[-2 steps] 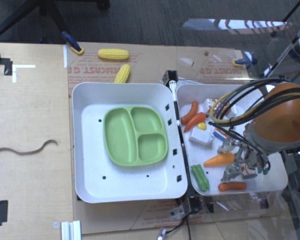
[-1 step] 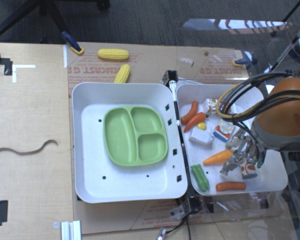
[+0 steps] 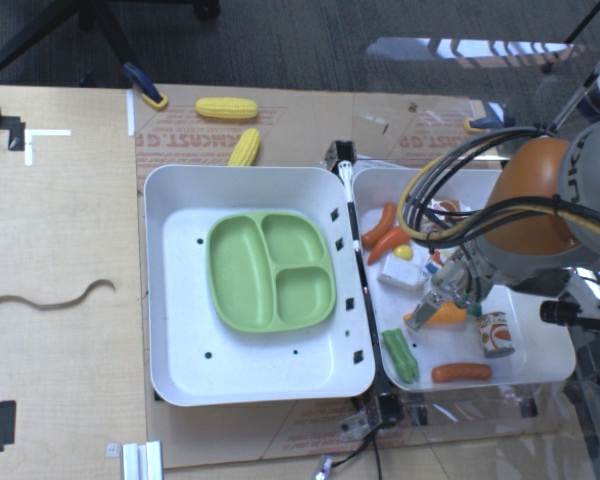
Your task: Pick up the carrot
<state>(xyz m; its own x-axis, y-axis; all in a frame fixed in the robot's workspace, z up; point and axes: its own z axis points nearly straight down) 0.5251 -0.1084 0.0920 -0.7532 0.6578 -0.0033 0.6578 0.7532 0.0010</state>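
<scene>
Looking down on the bench, I see the grey arm with its orange band (image 3: 533, 190) reaching into the right shallow white bin (image 3: 540, 366). The two-finger gripper (image 3: 435, 306) sits low over an orange tapered carrot (image 3: 442, 315); I cannot tell whether the jaws are spread or pinching it. A second orange-red carrot-shaped piece (image 3: 383, 230) lies near the bin's left wall. A green pod (image 3: 400, 356), a reddish sausage (image 3: 461, 372) and a small can (image 3: 495, 334) lie nearby. The left white bin (image 3: 170, 368) holds a green divided plate (image 3: 273, 271).
</scene>
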